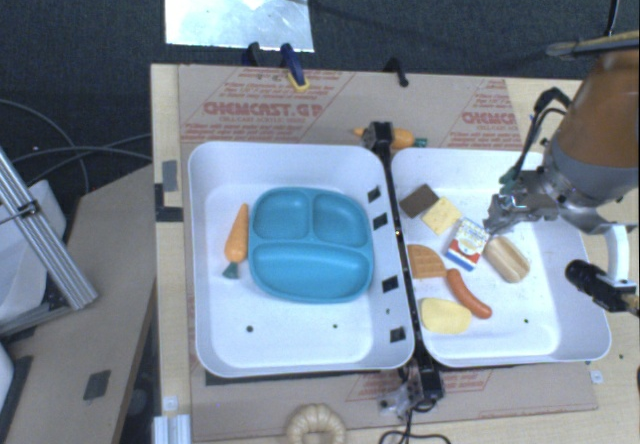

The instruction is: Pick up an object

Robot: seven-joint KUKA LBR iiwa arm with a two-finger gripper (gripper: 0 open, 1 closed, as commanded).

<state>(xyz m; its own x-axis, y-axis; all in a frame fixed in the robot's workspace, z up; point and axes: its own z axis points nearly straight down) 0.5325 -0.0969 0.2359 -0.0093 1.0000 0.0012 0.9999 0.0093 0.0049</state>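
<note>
Quick count from my remote seat: two white bins, one blue divided plate, one carrot, and six small items crowding the claw. The right bin holds the claw low inside it, with a red-and-white carton just below-left of its tip, a bread roll right beneath it, a sausage and a yellow piece further down, and a brown block plus a yellow cracker off to its left. Can't tell how wide the claw is from here. The left bin, well away from the claw, has the plate and carrot. Everything sits on a cardboard-covered bench over dark carpet.
</note>
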